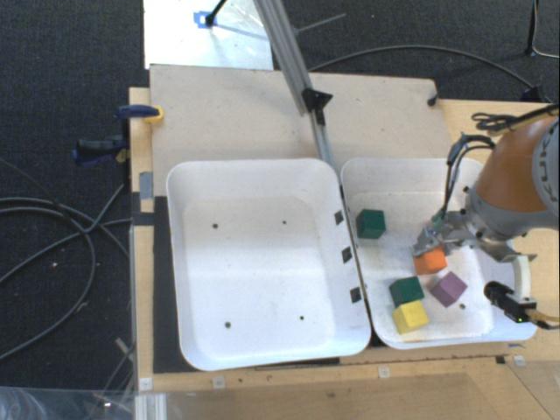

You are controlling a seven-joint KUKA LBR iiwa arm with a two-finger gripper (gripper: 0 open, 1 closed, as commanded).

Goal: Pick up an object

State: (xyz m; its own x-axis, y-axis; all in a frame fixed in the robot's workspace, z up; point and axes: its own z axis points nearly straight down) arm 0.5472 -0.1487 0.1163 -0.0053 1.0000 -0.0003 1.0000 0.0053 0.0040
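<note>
Camera view: the small orange block (430, 262) is met by the gripper (435, 241); grip state cannot be told; centring is advised.

Wooden bench (262, 112), two white bins (201, 182) side by side, blue clamp (138, 112) at its left edge

Arm in from the right, orange band showing, and the gripper (435, 239) is down in the right bin (385, 178), right over the orange block (430, 262), touching or just above it, hard to say. Just beside that, the purple block (449, 289). Nearer the front, a dark green cube (406, 290) with the yellow cube (409, 317) tucked against it. Another green cube (371, 223) sits apart, near the divide. Left bin (188, 182) alongside.
</note>
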